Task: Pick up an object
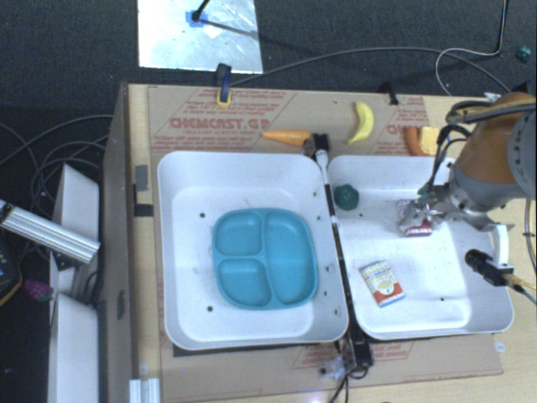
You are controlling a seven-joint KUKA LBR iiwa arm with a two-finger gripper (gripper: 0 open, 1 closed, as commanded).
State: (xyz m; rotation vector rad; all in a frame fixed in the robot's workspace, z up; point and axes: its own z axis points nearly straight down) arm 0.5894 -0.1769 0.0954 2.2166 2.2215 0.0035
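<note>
The end effector (417, 219) is seen low over the right bin (436, 317), near its upper middle, at the end of the grey arm (495, 170) with its orange band, which reaches in from the right. Whether it is spread or pressed together cannot be told, as its metallic tip is small and blurred, with a hint of red just below it. A dark green ball (346, 196) lies to its left in the same bin, close to the dividing wall. A small orange-and-white box (382, 282) lies flat nearer the front of that bin, well apart from the end effector. In the left bin (180, 191) a blue divided plate (263, 256) rests at the centre. Behind the bins, on the brown tabletop (252, 116), a toy carrot (285, 138) and a toy banana (362, 122) are placed.
</note>
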